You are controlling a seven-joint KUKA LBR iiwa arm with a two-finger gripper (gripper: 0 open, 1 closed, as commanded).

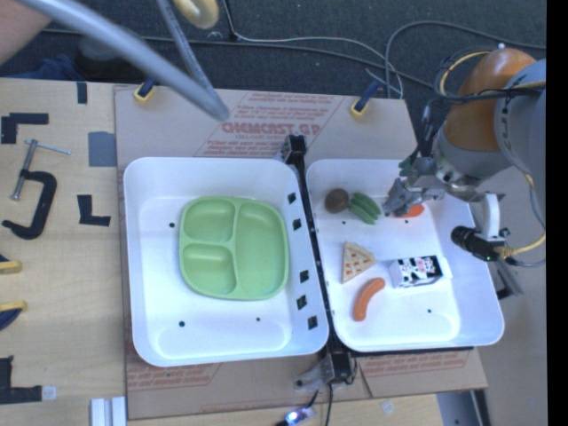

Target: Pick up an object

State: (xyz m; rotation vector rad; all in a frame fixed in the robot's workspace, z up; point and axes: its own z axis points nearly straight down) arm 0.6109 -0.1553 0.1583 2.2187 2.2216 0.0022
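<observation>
Two shallow white bins are set side by side on the table. A green divided plate (234,247) is seen in the left bin (146,264). In the right bin (475,313) are scattered a brown round object (336,201), a green vegetable-like toy (364,207), a pizza slice (356,261), a sausage (368,298) and a black-and-white carton (417,271). The gripper (404,204) is lowered at the bin's far edge, over a small orange object (414,209) beside the green toy. Whether the fingers are spread or closed on anything cannot be told, being blurred together.
</observation>
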